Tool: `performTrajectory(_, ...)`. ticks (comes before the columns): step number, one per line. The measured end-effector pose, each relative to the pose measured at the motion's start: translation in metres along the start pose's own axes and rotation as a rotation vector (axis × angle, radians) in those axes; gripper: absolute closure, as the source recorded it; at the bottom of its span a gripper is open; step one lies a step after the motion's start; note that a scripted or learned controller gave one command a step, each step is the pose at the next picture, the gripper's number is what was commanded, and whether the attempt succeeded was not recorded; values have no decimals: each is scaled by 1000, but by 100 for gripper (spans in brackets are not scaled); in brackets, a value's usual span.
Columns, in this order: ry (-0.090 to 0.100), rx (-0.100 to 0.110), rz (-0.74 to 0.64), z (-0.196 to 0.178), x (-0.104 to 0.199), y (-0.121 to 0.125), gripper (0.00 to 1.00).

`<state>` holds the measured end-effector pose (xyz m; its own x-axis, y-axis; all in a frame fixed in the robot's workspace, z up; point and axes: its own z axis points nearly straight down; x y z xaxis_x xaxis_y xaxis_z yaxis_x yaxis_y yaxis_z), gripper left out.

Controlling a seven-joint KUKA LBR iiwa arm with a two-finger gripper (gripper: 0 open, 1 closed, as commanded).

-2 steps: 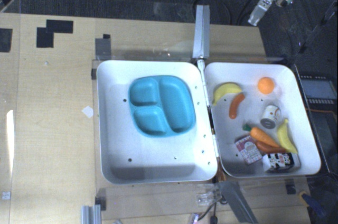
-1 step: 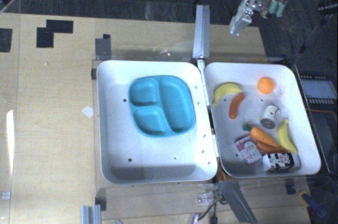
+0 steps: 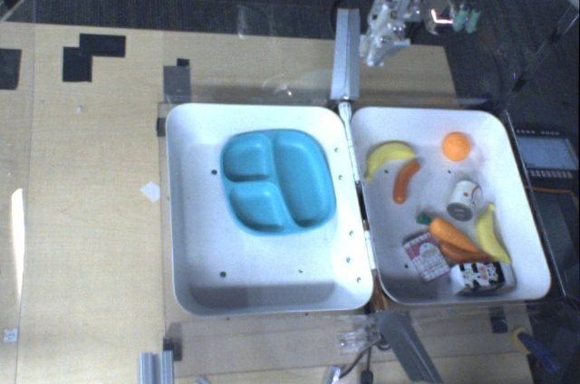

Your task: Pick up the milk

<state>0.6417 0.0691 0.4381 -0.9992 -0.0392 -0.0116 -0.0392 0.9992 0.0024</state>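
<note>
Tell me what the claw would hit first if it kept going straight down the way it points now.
Probably the bench, just behind the right bin. The claw points down outside it, far from the milk; depth is unclear.

The milk (image 3: pixel 478 277) is a small carton, white with black cow-like patches and a dark band along one side (any lettering is too blurred to read). It lies flat on its side in the right bin (image 3: pixel 535 192), down at about the five o'clock corner, close against the near wall, its long axis running roughly three to nine o'clock.
</note>
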Motion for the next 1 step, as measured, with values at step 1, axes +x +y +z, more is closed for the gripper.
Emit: performTrajectory(1, 1, -2, -494, 1, 19, 48, 100)
